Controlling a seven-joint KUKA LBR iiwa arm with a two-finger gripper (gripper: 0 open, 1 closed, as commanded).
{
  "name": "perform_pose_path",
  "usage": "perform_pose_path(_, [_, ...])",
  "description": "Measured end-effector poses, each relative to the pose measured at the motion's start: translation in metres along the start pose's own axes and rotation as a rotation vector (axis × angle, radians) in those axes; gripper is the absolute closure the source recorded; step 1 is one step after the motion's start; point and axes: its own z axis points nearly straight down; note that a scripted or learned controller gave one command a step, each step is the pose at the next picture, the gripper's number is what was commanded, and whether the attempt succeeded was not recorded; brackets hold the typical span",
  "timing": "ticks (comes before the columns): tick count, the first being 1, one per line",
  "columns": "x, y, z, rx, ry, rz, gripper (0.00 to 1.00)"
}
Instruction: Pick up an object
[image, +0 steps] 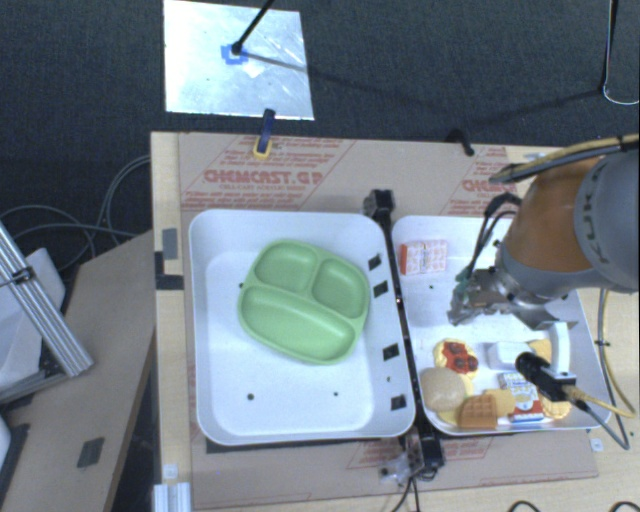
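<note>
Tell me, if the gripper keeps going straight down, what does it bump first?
Probably the bare white floor of the right bin. The gripper points down above the toy food, which lies nearer the camera, though depth is hard to judge.

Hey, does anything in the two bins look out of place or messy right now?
Nothing looks spilled or broken. The green divided plate lies flat but turned at an angle in the left bin. In the right bin, the toy foods are crowded into the near corner, some touching, while a red-and-white packet sits apart near the far wall.
</note>
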Motion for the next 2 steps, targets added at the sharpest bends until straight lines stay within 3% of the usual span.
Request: perform_pose_path(2, [-0.004, 0.004, -0.089, -0.003, -0.001, -0.001, 1.0])
